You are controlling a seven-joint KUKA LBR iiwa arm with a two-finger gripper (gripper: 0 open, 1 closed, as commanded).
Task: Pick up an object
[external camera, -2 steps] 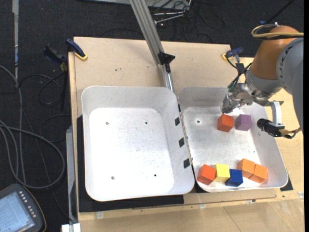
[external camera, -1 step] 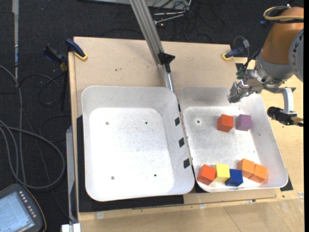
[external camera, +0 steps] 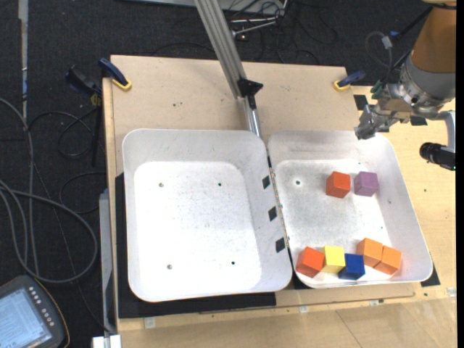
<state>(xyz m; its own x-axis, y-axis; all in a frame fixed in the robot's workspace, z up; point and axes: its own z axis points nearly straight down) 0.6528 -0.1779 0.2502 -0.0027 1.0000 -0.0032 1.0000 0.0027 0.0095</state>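
Gripper hovers over right bin's far-right rim; can't tell its state. In that bin: 7 blocks. Orange cube w/ purple cube mid-bin. Near edge: 3 orange, 1 yellow, 1 blue.

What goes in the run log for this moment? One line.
claw: above right bin's far edge, nothing seen held | purple cube beside orange cube | stage: not yet grasped

Right bin centre open; purple block touches orange block; front cluster tightly packed.
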